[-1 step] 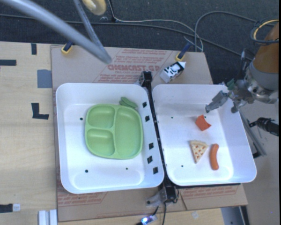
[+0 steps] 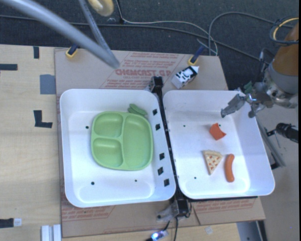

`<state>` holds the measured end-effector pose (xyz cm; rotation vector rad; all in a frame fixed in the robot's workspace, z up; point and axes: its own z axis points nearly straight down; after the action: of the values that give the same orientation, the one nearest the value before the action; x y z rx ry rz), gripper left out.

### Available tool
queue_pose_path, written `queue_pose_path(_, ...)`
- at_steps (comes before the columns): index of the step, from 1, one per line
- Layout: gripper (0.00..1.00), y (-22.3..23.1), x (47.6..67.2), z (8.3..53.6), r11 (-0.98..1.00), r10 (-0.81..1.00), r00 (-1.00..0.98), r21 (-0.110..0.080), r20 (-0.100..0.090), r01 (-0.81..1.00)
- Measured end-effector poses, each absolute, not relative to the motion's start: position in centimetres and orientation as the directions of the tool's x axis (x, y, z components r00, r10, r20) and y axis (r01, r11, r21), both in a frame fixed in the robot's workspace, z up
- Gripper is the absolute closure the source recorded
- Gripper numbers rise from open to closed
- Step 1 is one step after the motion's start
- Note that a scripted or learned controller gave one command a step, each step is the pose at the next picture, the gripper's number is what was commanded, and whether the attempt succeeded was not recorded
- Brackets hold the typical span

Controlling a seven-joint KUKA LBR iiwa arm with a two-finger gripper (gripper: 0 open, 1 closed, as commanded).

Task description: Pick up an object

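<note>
Camera view: orange piece [image 2: 217,131] below-left of pincer [image 2: 239,106], apart.

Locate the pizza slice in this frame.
The pizza slice lies in the right bin, toward its near edge, just left of the sausage and below the red piece.

Wooden bench [image 2: 20,134], cardboard sheet [image 2: 140,67], dark floor [image 2: 165,14]
</note>
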<state>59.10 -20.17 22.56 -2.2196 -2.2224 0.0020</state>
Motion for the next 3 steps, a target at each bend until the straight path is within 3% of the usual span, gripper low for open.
queue_pose_path(1,0.00,-19.7,59.1,16.1,0.002,1.000,-0.002,-0.007,0.001,1.000)
queue_pose_path(3,0.00,-19.3,59.4,8.4,0.002,1.000,-0.002,0.000,-0.002,1.000)
